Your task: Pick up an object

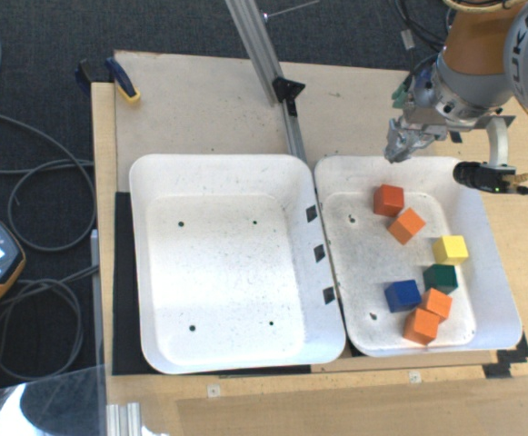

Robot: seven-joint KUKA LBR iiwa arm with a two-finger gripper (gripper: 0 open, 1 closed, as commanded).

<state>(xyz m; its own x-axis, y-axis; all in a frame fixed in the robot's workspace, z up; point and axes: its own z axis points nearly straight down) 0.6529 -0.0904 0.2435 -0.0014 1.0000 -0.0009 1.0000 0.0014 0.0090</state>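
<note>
The gripper [400,149] is hovering over the far rim of the right bin [486,271], carrying nothing; seven coloured blocks are lying inside, the red block [389,199] nearest it.

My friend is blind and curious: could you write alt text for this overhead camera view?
A grey and orange robot arm reaches in from the right, its gripper above the far rim of the right white bin, which holds seven small coloured blocks: red, orange, yellow, green and blue. A left white bin sits alongside.
</note>
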